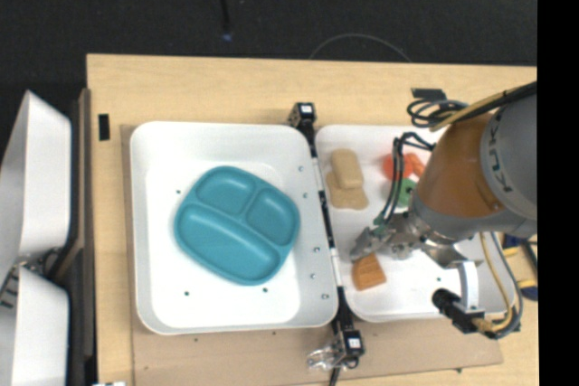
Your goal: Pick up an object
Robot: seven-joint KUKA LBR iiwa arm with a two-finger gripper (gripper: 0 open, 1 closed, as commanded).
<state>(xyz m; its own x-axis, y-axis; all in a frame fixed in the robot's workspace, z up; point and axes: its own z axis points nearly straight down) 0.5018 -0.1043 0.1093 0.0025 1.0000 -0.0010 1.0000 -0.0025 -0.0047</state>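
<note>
My gripper (373,246) hangs low over the front left of the right bin (398,307), under the grey wrist with its orange band. Just below its tip a small orange-brown block (367,274) lies on the bin floor. I cannot tell whether the tip touches the block. A tan bread-shaped piece (346,180) lies at the back left of the same bin. Beside the arm sits a red-orange object (409,165), and a small green piece (404,190) is partly hidden by the arm.
The left bin (154,194) holds a teal divided plate (237,223). A ridge with black clips (302,114) separates the two bins. Cables loop around the arm at the right. White containers stand at the far left off the bench.
</note>
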